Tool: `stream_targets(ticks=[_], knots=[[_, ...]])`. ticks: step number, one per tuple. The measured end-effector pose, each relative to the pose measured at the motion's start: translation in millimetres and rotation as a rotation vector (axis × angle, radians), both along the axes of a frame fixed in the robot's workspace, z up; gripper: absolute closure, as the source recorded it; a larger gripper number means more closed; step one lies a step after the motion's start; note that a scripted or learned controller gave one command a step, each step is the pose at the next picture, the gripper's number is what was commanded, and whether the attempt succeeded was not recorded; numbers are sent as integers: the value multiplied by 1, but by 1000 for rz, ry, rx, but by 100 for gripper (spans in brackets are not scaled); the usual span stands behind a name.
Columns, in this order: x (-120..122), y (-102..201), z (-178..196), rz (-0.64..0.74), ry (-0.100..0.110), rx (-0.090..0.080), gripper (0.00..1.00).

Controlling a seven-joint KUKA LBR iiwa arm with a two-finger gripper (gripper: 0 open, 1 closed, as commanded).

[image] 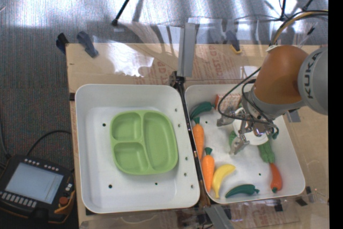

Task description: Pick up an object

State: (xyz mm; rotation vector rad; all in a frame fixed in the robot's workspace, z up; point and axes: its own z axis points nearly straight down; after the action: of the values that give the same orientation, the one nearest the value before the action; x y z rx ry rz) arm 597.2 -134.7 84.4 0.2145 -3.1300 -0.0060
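My gripper (242, 138) hangs low over the middle of the right bin (295, 161), fingers open and pointing down, with nothing between them. A small green piece (232, 140) lies just left of the fingertips, and a dark green leafy vegetable (266, 152) lies just to their right. Along the bin's left side lie a long carrot (199, 137), a shorter carrot (208, 166) and a yellow banana (222, 177). A green pepper (241, 190) sits near the front wall, and a small carrot (275, 178) at the front right. A dark green vegetable (201, 110) lies at the back left.
The left bin (86, 169) holds a light green divided plate (143, 142). The arm's orange band (278, 78) overhangs the right bin's back right corner, with cables looping around it. A teach pendant (32, 185) rests on the floor at the left.
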Motion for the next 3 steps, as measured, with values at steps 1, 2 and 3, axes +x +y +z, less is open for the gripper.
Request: stream_targets(ticks=[1,2,3], knots=[[47,-3,1,2,-3,-1,0],[48,-68,46,-74,-8,-3,0],[-17,-35,-2,82,3,2,0]])
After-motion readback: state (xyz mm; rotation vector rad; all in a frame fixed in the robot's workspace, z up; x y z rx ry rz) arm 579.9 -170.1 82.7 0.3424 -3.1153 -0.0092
